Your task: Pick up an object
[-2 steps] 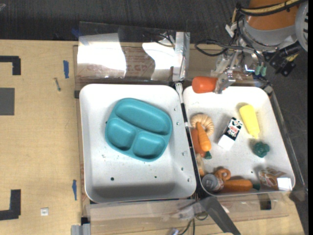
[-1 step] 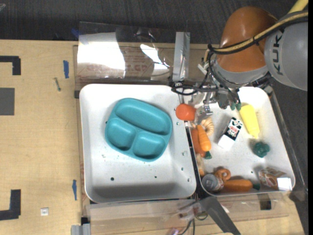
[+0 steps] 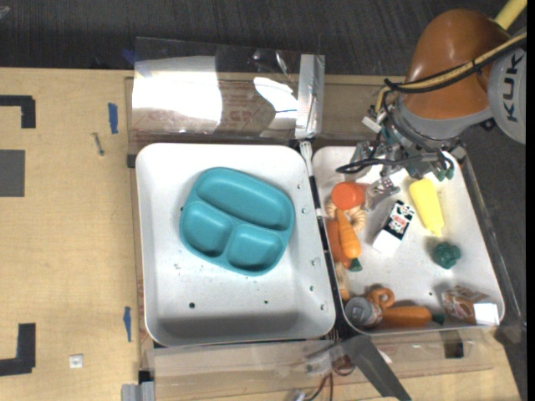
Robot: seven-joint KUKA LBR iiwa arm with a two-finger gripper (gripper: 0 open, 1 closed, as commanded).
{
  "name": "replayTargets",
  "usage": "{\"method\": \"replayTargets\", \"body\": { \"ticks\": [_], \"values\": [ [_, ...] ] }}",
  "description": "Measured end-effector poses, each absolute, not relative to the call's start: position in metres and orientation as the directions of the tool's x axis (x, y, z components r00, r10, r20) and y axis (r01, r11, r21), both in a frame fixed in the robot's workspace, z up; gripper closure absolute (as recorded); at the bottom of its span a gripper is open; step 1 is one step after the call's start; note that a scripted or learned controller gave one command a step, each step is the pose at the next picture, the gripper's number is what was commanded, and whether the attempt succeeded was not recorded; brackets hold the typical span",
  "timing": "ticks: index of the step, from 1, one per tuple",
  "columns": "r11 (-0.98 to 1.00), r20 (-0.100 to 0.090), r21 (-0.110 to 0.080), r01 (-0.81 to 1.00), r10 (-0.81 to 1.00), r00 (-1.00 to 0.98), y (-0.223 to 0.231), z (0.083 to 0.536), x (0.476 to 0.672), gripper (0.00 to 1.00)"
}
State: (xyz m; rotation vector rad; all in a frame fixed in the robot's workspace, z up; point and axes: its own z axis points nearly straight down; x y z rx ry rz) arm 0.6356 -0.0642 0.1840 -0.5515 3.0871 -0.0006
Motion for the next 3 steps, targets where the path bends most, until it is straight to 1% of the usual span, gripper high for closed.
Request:
{"method": "replayTargets", "body": {
  "ticks": [1, 2, 3],
  "values": [
    [0.954, -0.012, -0.002, -0.299, -0.299, -0.954, -0.035, 0.263, 0.670, 1.00],
    [0.929, -0.002, 0.000, -0.370, -0.370, -0.929, -0.071, 0.260, 0.606, 1.00],
    [0.928, -0.002, 0.001, -0.372, -0.372, -0.928, -0.069, 0.260, 0.606, 0.00]
  ]
}}
